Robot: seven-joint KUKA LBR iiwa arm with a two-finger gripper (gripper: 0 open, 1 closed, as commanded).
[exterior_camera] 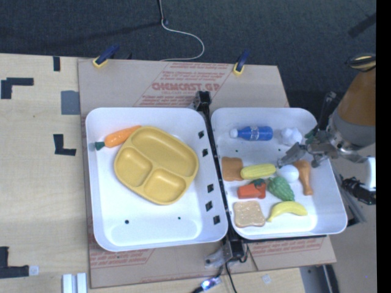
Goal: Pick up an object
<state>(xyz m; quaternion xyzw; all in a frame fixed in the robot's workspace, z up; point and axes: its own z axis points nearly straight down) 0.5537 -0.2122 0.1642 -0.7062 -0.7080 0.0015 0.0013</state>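
Observation:
The right bin (324, 224) holds several toy foods: a blue bottle (255, 133), a brown bread piece (231, 168), a yellow corn cob (258, 171), a red pepper (252, 190), a green broccoli (281, 188), a slice of toast (247, 213), a banana (287, 210), a white egg (289, 174) and an orange stick (305, 179). My gripper (300, 157) hangs over the bin's right side, just above the upper end of the orange stick and beside the egg. It is open and its dark fingers (288, 159) are spread, with nothing held.
The left bin (146, 231) contains a yellow divided plate (156, 164) and an orange carrot (120, 137) near its far left corner. A small white item (291, 134) lies by the right bin's far wall. Both bins stand on a cardboard sheet (177, 84).

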